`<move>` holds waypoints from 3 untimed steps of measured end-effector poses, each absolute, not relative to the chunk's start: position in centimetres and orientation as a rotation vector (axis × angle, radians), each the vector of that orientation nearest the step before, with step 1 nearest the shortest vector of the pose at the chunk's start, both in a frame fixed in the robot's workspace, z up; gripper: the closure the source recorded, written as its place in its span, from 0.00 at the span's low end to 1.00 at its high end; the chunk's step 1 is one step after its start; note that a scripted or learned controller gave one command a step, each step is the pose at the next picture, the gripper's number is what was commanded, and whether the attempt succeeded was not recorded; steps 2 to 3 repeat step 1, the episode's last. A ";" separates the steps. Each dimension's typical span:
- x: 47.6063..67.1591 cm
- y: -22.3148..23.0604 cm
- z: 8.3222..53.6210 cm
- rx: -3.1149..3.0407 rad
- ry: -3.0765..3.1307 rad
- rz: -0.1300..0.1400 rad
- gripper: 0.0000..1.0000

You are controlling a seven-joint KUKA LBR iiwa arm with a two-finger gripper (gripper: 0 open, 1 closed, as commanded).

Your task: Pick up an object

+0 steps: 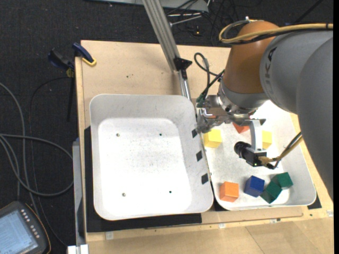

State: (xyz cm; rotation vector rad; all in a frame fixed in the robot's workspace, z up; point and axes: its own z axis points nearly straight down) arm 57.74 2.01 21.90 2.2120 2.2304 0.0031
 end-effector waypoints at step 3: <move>59.8 6.9 23.4 2.212 2.229 0.006 1.00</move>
